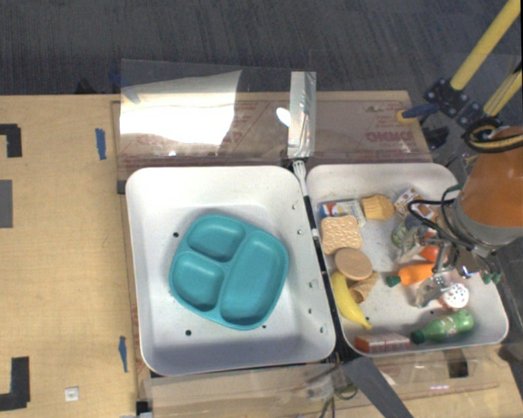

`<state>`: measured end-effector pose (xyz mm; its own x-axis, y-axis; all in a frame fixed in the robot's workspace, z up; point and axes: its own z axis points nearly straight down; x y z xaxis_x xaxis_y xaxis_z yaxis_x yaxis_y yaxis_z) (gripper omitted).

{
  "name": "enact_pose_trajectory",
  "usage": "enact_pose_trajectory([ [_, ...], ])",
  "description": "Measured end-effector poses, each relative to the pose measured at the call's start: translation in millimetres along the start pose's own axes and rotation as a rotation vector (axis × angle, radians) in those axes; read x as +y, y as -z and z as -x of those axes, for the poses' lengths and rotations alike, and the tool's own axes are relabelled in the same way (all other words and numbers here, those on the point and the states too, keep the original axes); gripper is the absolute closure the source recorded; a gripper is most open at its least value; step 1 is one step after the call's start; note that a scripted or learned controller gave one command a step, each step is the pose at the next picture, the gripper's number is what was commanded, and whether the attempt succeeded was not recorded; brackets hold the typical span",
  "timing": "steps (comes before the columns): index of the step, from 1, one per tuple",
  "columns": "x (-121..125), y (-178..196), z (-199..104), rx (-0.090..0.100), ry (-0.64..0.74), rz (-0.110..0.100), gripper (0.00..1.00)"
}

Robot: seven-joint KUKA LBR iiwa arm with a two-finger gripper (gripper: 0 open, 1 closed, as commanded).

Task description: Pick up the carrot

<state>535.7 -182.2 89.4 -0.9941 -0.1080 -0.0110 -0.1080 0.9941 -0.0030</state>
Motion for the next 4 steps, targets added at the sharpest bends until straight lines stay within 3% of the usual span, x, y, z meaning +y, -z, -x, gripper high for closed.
enact_pose_trajectory([
  [1,73,1,-26,-0.003,-0.167,0.001,0.0],
  [2,73,14,-22,-0.016,-0.165,-0.002,1.0],
  [3,91,3,-40,-0.01,-0.365,-0.003,1.0],
  [4,92,2,-40,-0.011,-0.363,-0.002,0.0],
])
